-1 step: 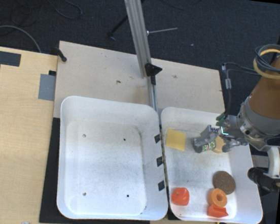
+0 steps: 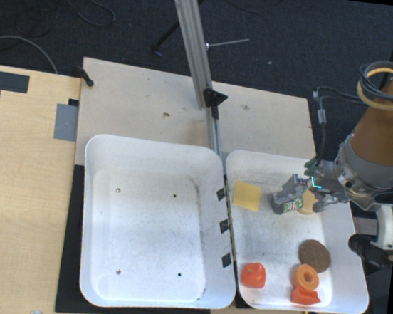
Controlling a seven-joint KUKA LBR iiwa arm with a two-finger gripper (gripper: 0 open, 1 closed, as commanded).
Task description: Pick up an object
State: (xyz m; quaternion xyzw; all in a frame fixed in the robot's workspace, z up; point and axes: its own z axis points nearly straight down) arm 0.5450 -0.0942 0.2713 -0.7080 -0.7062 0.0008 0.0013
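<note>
A yellow block [image 2: 247, 195] lies in the right bin [image 2: 350, 295] beside the low pincer [image 2: 289, 199], whose grip I cannot tell; centre over it before closing

Yellow block [image 2: 247, 195] flat in right bin [image 2: 350, 295]

Bins [image 2: 137, 281]: white plastic, matt, speckled
Bench [image 2: 6, 185]: pale wood grain
Rail [image 2: 194, 41]: ribbed bare metal
Yellow block [image 2: 246, 196]: spongy, matt

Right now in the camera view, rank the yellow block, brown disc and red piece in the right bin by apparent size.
1. Brown disc
2. Yellow block, close to the disc; that order is unsure.
3. Red piece, smallest.
</note>
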